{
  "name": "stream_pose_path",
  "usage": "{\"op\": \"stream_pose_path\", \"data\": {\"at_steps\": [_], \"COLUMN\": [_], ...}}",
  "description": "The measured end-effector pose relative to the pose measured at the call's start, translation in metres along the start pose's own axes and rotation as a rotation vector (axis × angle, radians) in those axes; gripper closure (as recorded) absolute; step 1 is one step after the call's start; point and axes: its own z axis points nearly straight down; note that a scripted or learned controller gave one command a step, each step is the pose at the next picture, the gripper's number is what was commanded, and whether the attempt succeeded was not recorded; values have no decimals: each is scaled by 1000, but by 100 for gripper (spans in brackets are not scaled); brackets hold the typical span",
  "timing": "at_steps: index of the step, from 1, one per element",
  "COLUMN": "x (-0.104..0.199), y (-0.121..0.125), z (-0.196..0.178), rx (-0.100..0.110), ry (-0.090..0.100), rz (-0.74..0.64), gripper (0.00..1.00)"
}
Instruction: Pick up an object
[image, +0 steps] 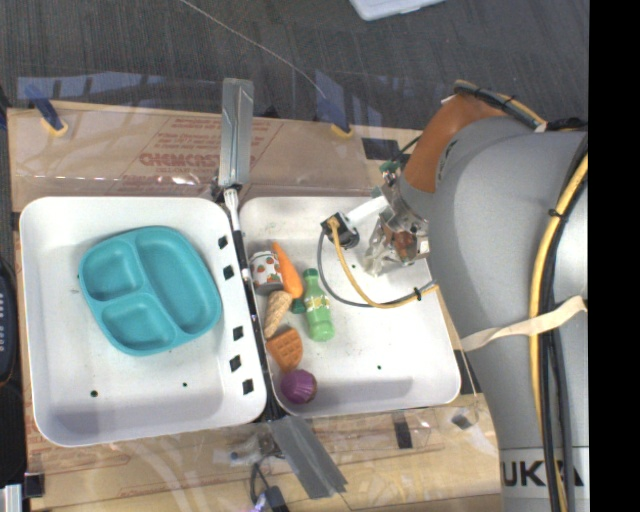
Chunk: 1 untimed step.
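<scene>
My gripper (384, 252) hangs over the upper right part of the right bin (400, 375), below the orange wrist band. Nothing shows between its fingers. To its left, along the bin's left wall, lie several toy foods: a small can (265, 270), an orange carrot (289, 277), a green bottle (317, 306), a tan bread piece (277, 313), an orange waffle-like piece (286, 348) and a purple onion (298, 386). The gripper is apart from all of them, the bottle being the closest.
The left bin (60, 400) holds a teal divided plate (150, 288). A grey divider with black clips (240, 290) runs between the bins. A yellow cable (350, 285) loops from the wrist over the right bin's floor. The grey arm covers the right side.
</scene>
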Motion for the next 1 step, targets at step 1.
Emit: {"op": "stream_pose_path", "data": {"at_steps": [1], "x": [1], "y": [-2], "z": [-11], "rx": [3], "ry": [0], "rz": [-5], "gripper": [100]}}
